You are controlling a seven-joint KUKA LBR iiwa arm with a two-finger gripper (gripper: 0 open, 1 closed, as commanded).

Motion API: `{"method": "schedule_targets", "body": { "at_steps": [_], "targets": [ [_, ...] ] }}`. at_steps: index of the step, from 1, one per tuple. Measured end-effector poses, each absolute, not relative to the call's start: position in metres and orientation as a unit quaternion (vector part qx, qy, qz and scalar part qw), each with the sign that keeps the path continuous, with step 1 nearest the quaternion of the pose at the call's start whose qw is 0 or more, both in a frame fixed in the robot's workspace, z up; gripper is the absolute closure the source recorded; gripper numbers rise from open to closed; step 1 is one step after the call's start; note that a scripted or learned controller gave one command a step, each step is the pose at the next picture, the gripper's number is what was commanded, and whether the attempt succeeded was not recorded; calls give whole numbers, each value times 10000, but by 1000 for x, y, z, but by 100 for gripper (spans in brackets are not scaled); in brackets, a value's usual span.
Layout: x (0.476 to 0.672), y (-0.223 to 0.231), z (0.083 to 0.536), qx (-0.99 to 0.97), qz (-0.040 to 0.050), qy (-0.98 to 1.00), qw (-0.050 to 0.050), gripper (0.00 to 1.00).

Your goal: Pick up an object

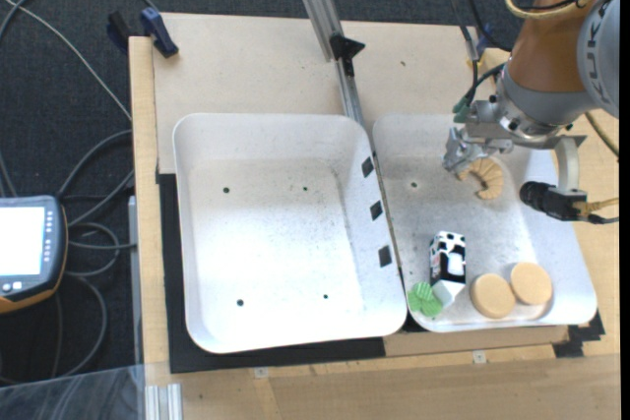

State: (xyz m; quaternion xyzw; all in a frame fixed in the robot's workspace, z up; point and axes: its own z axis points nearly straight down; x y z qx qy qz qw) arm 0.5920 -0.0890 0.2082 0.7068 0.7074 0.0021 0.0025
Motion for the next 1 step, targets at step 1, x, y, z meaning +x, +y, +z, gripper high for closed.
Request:
{"method": "schedule_targets", "body": {
  "at_steps": [1],
  "targets": [
    [598, -86, 254, 7064, 23, 7078, 26, 100]
  ]
}}
